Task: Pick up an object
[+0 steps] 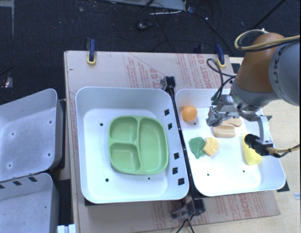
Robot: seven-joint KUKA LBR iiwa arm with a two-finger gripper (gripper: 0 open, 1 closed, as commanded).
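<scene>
Two white bins sit side by side: the left bin [87,144] holds a green divided tray [138,145], with bare floor around it. Red printing on the cardboard underneath [140,69] is unreadable. The gripper [219,116] hangs over a tan bread-like piece [224,132] in the right bin [228,178]; whether its jaws are spread, I cannot tell. An orange ball [189,113] lies near the divider.

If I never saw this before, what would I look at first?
Probably the big green tray with three sections, lying in the middle of the left bin. Next, the robot arm with its orange band coming in from the right, its gripper low over the right bin by a tan bread-like piece. Near it sit a little orange ball and a green leaf shape.
</scene>
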